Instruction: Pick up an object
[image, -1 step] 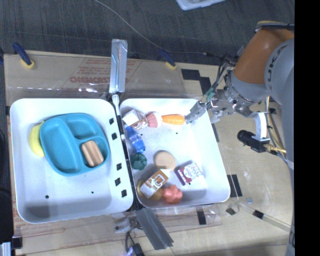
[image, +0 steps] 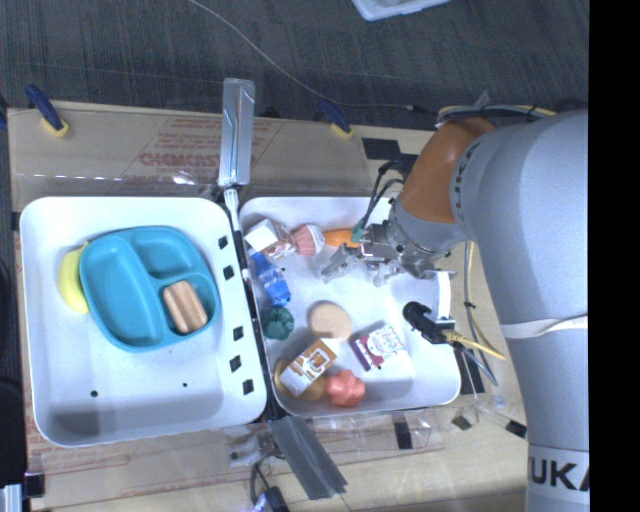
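Observation:
My gripper (image: 355, 268) hangs over the upper middle of the right bin (image: 440, 375). Its fingers are open with nothing between them. An orange carrot (image: 340, 237) lies just behind it, beside a pink-and-white item (image: 303, 240) and a small white box (image: 261, 237). A tan round biscuit (image: 330, 319) sits just in front of the gripper. A blue bottle (image: 270, 281), a dark green lump (image: 277, 321), a red-and-white packet (image: 378, 347), a brown carton (image: 309, 367) and a red fruit (image: 346, 389) lie further off in the same bin.
The left bin (image: 60, 400) holds a blue divided plate (image: 130, 280) with a bread roll (image: 185, 306) on it, and a yellow banana (image: 69, 278) at the plate's left edge. A metal divider (image: 236, 130) rises between the bins at the back.

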